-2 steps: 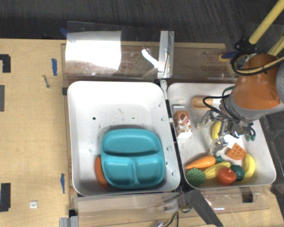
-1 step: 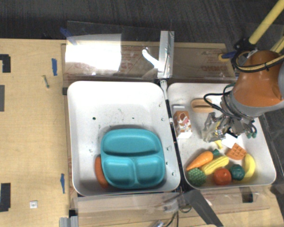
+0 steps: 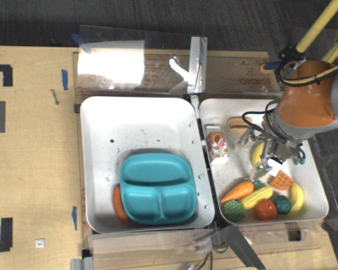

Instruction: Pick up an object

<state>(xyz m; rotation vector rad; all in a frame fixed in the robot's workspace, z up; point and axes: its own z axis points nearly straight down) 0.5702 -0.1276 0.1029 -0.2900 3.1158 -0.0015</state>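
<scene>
Two white bins are seen side by side on the tabletop (image 3: 28, 151). In the left bin (image 3: 101, 122), one teal divided tray (image 3: 158, 188) is counted, with one orange item (image 3: 118, 202) partly hidden under its left edge. In the right bin (image 3: 318, 198), toy foods are clustered at the near side: one carrot (image 3: 237, 191), one corn cob (image 3: 257, 196), one green bumpy piece (image 3: 233, 209), one tomato (image 3: 265, 208), one dark green piece (image 3: 282, 205), one waffle (image 3: 280, 180), one banana (image 3: 296, 197). One small carton (image 3: 217, 146) is laid near the divider, one hot dog bun (image 3: 238, 125) behind it. The end effector (image 3: 265, 166) is lowered just above the waffle and corn; a yellow piece beside it is possibly a second banana. Open or clenched cannot be told; nothing is seen grasped.
</scene>
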